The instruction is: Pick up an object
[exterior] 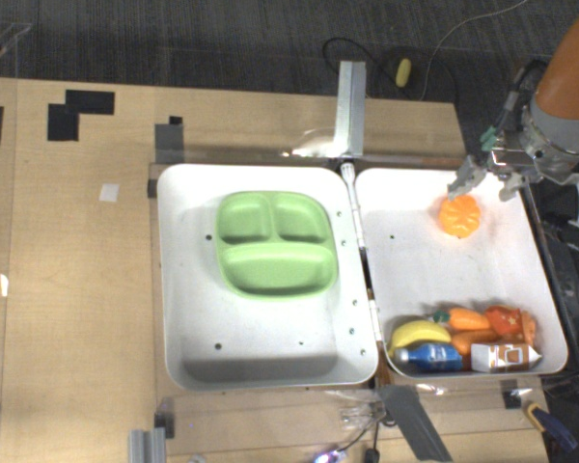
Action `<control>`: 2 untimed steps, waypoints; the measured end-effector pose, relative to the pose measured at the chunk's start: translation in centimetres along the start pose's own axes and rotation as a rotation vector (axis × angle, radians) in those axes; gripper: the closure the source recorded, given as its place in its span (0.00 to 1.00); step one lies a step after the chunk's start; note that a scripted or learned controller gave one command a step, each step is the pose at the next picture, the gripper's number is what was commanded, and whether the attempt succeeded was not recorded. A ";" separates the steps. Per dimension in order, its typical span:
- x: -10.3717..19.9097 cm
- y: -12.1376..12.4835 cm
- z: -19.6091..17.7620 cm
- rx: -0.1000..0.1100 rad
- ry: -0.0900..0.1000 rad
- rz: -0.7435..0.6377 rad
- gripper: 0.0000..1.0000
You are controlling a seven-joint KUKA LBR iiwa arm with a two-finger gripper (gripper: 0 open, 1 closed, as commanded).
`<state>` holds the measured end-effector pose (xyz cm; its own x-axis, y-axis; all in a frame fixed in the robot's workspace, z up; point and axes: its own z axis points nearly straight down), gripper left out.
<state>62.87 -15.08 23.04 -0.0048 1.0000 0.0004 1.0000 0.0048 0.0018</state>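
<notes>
Jaws spread wide and holding nothing, your gripper (485, 175) hangs over the far corner of the right bin (405, 268), with the orange pepper (460, 215) just below the fingertips and a touch toward the left one. Watch that offset: closing from here, I'd judge one finger could nudge the rounded pepper and roll it aside. Well away from the jaws, along the bin's near edge, you've got a banana (420, 334), a blue bottle (432, 357), a carrot (468, 318), a tomato (507, 320) and a small carton (502, 357) packed together. Over in the left bin (188, 287) sits a green divided plate (274, 241).
</notes>
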 end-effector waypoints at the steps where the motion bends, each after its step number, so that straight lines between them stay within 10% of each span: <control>1: -1.2 1.7 7.8 0.000 0.000 -0.089 0.00; 2: -5.0 2.5 13.7 -0.004 -0.001 -0.220 0.00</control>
<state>65.45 -20.03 9.31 -0.2232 0.9748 -0.0015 0.9748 0.2232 0.0052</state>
